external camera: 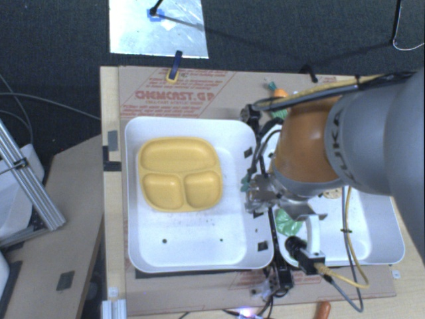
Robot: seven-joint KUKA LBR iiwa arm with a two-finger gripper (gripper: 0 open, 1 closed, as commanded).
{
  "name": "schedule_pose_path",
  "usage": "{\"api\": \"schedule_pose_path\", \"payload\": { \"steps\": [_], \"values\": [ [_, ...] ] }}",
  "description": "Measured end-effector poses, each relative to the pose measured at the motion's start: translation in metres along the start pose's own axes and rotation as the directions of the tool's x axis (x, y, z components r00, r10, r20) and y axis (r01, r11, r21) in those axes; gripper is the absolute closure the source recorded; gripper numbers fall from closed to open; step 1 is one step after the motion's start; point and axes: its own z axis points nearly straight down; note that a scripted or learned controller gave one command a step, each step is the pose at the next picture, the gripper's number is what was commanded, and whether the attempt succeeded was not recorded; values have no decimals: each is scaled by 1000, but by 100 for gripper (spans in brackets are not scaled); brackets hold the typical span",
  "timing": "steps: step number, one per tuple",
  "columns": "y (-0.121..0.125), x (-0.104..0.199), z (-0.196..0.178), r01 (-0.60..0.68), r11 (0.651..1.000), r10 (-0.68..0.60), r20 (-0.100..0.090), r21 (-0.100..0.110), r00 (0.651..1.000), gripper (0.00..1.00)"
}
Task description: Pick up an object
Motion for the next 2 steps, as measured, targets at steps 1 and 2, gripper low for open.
{"api": "schedule_pose_path", "payload": {
  "steps": [1,2],
  "values": [
    [3,33,-133,5,1000,-5,-3,-18,1000,100],
    [1,31,-126,-1,1000,1,1,-5,1000,0]
  ]
}}
